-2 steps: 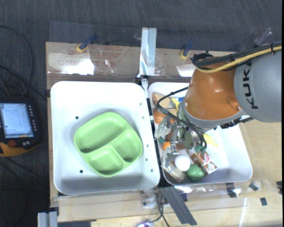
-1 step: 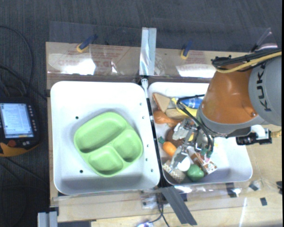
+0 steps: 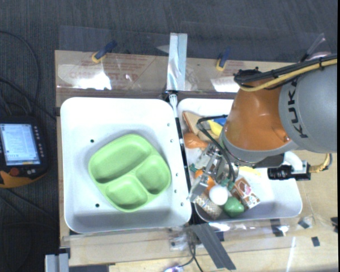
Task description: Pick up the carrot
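Observation:
My gripper [image 3: 211,168] is down in the right bin [image 3: 283,205], near its left wall, under the arm's orange band. An orange piece that looks like the carrot [image 3: 206,181] peeks out right below the gripper, touching or very close to it. Most of that piece is hidden by the gripper body. Nothing can be seen held in the gripper.
Around the gripper lie a white ball [image 3: 218,196], a green item [image 3: 234,207], a printed packet [image 3: 247,191], a yellow item [image 3: 216,128] and another orange item [image 3: 194,142]. The left bin [image 3: 79,118] holds a green divided plate [image 3: 130,171]. The arm covers the right bin's middle.

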You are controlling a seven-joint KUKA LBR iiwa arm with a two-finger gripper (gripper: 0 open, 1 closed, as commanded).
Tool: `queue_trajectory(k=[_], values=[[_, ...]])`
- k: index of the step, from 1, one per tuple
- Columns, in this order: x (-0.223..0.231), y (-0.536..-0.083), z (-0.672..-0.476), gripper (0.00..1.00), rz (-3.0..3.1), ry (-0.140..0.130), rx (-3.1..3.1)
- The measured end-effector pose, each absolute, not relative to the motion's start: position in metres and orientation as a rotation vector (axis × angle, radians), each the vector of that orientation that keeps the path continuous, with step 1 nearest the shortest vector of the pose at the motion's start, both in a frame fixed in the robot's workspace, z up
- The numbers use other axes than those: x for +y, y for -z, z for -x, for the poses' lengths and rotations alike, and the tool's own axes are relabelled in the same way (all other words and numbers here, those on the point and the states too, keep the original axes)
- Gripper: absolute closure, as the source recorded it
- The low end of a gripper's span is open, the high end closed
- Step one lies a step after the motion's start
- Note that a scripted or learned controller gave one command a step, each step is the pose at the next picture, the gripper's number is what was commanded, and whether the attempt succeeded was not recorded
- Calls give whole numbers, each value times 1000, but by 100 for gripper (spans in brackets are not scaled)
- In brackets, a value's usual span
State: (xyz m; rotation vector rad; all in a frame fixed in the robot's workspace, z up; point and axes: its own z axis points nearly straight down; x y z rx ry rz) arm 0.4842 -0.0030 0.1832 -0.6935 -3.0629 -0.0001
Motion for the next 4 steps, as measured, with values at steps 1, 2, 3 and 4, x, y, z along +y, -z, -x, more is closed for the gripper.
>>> queue_trajectory(k=[1,2,3,4], values=[[-36,-183,-484,0,188,-1,-3135],[26,-183,-484,0,-277,2,-3130],[-22,-183,-510,0,-102,0,-3140],[-97,-138,-514,0,-504,1,-3098]])
